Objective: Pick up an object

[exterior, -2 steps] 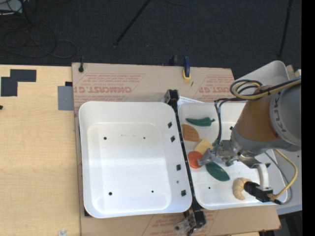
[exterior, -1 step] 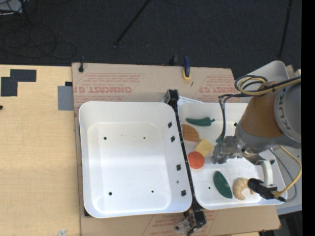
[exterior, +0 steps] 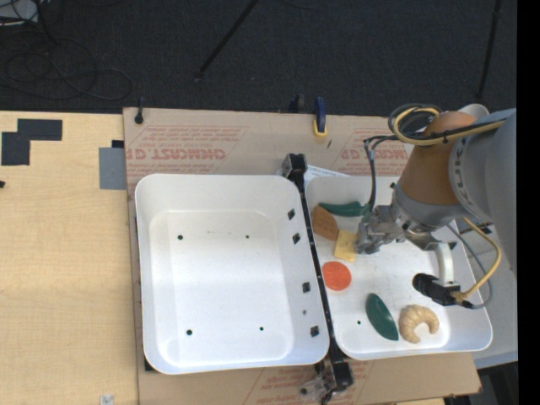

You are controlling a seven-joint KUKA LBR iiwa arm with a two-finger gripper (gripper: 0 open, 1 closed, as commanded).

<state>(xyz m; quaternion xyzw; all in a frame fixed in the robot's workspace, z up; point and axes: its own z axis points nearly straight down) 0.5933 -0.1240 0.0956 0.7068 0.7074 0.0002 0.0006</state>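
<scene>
My gripper [exterior: 365,238] hangs low in the right bin [exterior: 472,337], near its back left part. It is right beside a yellow wedge [exterior: 345,245], on the wedge's right side. A brown bread-like slice [exterior: 325,222] and a green curved piece [exterior: 341,208] lie just behind the wedge. In front of it sits an orange-red disc [exterior: 337,276]. Toward the bin's front lie a dark green oval piece [exterior: 381,317] and a tan croissant [exterior: 418,322]. I see nothing held by the gripper.
The left bin [exterior: 152,226] stands beside the right one, with a black divider strip [exterior: 308,251] between them. The grey arm with its orange band [exterior: 432,171] reaches in from the right over the right bin's back corner.
</scene>
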